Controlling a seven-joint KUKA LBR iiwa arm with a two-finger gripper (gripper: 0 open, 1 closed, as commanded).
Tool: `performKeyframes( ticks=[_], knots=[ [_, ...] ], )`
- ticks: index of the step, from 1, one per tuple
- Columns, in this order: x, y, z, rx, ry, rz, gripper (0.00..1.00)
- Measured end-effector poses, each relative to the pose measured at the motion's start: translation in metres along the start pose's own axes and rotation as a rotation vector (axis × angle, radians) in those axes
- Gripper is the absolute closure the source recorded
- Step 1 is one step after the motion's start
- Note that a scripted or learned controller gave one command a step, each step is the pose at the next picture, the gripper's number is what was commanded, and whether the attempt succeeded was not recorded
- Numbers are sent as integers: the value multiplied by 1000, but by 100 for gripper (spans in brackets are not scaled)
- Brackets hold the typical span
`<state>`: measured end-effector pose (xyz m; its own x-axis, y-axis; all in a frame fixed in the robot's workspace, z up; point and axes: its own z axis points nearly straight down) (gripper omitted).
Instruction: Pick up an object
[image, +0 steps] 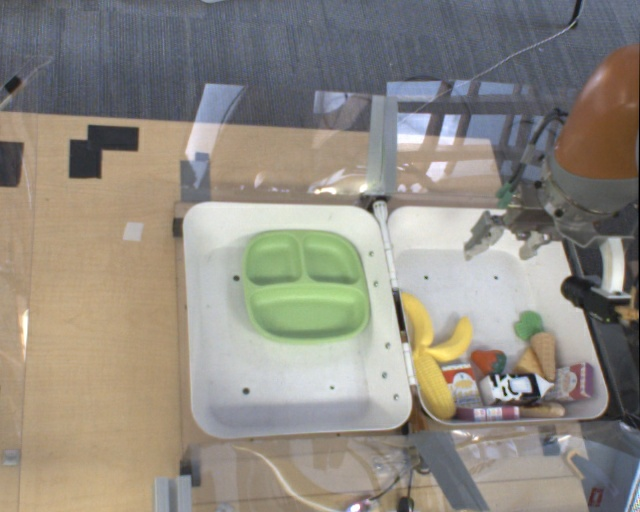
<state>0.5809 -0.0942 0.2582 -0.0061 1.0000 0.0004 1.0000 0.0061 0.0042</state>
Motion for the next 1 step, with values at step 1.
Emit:
performKeyframes(
  ticks=[1],
  knots=[
    [-25,-8,117,1,0,0,0]
  ],
)
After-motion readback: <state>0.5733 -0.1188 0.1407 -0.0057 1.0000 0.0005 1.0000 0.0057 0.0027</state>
